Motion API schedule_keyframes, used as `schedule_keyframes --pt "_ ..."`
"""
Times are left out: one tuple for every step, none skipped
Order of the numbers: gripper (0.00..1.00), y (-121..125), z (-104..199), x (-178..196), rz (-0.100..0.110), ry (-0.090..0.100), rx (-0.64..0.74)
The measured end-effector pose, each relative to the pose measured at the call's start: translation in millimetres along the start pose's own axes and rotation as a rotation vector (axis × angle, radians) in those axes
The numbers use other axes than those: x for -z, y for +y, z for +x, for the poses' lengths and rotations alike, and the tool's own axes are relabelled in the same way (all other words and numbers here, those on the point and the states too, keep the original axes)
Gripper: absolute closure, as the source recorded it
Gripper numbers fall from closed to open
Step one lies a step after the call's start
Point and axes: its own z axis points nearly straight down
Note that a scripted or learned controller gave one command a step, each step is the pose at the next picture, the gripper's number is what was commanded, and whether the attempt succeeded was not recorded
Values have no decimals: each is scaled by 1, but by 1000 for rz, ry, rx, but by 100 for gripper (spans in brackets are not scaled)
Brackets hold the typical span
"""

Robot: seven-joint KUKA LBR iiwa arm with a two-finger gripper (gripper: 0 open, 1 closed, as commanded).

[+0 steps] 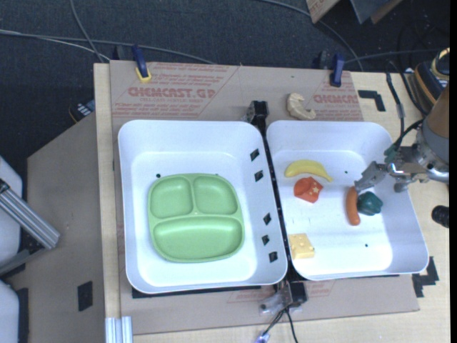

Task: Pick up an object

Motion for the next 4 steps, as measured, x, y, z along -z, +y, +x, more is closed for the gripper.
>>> schedule_keyframes --pt "0 5 -6 -46 -2 0 0" --pt "0 6 -9 -92 -13 -7 0" --pt "100 6 -8 -82 -13 -4 0" --pt "100 12 -2 -22 -13 -4 2"
